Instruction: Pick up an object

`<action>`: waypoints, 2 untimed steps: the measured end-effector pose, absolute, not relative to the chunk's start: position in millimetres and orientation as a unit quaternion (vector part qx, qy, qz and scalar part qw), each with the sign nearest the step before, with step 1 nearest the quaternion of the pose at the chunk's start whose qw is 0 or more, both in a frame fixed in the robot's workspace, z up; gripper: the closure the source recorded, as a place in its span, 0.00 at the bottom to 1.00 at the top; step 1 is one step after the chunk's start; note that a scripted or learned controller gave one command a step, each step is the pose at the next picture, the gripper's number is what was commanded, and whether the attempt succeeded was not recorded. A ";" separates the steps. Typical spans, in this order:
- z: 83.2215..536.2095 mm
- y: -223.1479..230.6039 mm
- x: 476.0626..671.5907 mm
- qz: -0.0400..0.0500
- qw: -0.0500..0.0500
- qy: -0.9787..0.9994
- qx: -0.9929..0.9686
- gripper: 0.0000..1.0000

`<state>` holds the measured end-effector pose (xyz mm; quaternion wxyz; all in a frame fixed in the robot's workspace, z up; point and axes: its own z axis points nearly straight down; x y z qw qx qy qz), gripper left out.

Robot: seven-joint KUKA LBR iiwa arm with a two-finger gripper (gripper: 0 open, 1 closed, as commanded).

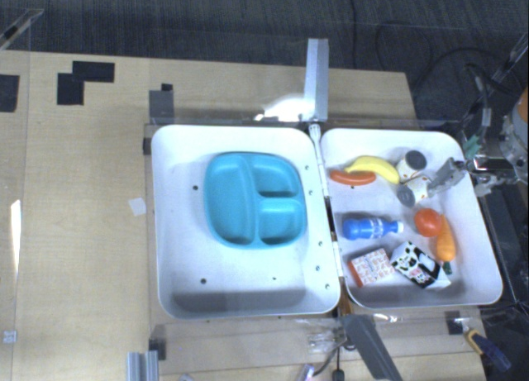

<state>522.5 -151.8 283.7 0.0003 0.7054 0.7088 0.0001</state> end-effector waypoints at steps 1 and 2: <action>273.4 -152.6 525.0 0.000 0.000 0.644 0.765 0.00; 171.1 -95.4 567.5 -0.001 -0.001 0.662 0.750 0.00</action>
